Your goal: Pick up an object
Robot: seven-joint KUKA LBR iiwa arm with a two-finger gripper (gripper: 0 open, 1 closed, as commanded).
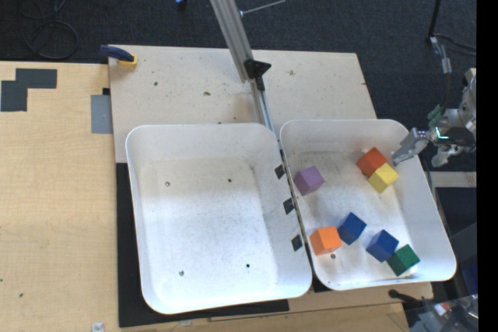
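Several small blocks lie in the right bin [436, 221]. A red block [371, 160] touches a yellow block [383, 178] near the bin's right wall. A purple block [309, 179] sits alone toward the left wall. At the front are an orange block [326, 239], two blue blocks [352, 228] [382, 244] and a green block [404, 259]. My gripper [406, 148] reaches in over the right rim, just right of the red and yellow blocks, and nothing can be seen held in it.
The left bin [202, 221] stands beside the right one, with black clips [286, 204] along the shared wall. A slanted aluminium bar [230, 19] rises behind the bins. A blue clamp [118, 54] sits at the board's back left corner.
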